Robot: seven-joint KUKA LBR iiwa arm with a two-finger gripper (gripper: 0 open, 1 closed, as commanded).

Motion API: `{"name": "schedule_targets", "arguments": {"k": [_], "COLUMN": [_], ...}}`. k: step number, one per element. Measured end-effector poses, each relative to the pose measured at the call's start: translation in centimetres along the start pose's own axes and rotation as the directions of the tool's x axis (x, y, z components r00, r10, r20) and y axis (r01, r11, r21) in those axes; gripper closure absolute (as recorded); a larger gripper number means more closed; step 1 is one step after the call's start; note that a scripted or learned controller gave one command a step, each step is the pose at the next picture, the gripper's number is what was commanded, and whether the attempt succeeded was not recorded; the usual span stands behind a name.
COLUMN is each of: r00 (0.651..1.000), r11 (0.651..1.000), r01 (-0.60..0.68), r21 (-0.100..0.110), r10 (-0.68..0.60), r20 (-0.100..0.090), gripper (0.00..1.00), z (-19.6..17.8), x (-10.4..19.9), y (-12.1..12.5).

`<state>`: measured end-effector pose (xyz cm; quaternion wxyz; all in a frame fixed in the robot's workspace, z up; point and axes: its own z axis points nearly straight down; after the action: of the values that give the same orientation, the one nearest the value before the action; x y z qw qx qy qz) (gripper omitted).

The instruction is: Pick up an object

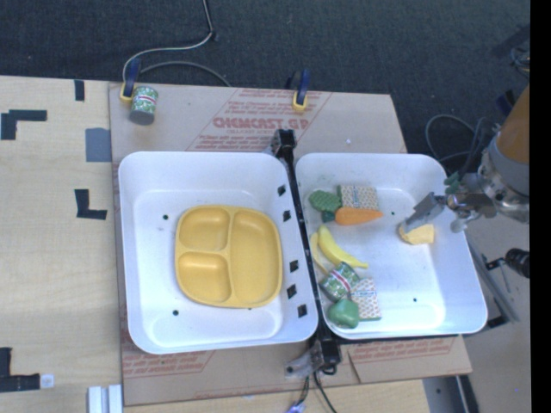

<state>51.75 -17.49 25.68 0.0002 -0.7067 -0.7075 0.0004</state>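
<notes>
- Reaching in from the right, the grey arm (508, 175) with its orange band hangs over the right edge of the right bin (448, 304).
- The gripper (422, 216) sits low at that bin's right side, its dark fingers (424, 206) slanting down to the left toward a small yellow wedge-shaped block (419, 234).
- The fingers touch or nearly touch the top of the yellow block; whether they are apart, together or clamped on it cannot be told from this angle.
- The yellow block rests on the bin floor, well apart from the other toys.
- Near the divider at the bin's upper left lie a green leafy toy (325, 201), an orange carrot (357, 217) and a patterned block (359, 197), all close together.
- Below them a yellow banana (331, 250) lies at a slant beside the divider.
- Further down, a small can (340, 280), a second patterned block (367, 299) and a green toy (343, 313) cluster at the bin's lower left.
- The left bin (146, 231) holds a yellow divided plate (229, 256) with three compartments, lying flat in the middle.
- Both bins stand on a cardboard sheet (250, 123) on the tabletop (52, 256).
- Another small can (143, 104) stands on the cardboard beyond the left bin, next to a yellow clamp (129, 89); a second clamp (300, 93) grips the cardboard's far edge.
</notes>
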Motion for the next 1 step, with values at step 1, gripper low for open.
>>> {"name": "schedule_targets", "arguments": {"k": [1], "r00": [1.0], "r11": [1.0], "r01": [0.001], "r21": [0.003], "r10": [-0.001], "r20": [-0.001], "gripper": [0.0], "z": [10.34], "x": [4.4], "y": [3.73]}}
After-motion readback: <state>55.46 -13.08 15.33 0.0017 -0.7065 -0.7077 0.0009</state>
